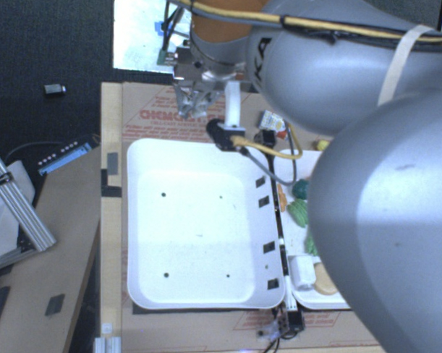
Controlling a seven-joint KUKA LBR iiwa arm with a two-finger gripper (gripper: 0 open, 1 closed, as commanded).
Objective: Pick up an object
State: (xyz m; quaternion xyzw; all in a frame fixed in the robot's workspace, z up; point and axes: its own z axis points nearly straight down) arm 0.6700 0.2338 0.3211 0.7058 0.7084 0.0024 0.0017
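Observation:
My gripper point(192, 104) hangs beyond the far rim of the left white bin point(197, 233), over the cardboard base at the back. Nothing is visible in it. The grey arm with its orange band reaches in from the right and hides most of the right bin point(325, 305). In the strip of that bin left uncovered lie a teal ball point(300, 188), a green ridged object point(300, 212), a white block point(302, 270) and a tan piece point(324, 286). A small yellow thing point(322, 144) and a white-and-orange item point(272, 123) sit near its far end.
A black cable clip point(221, 133) and yellow hose run from the wrist across the left bin's far right corner. Black clips point(269, 246) line the divider between the bins. An aluminium frame point(17, 208) stands at the left, off the bench.

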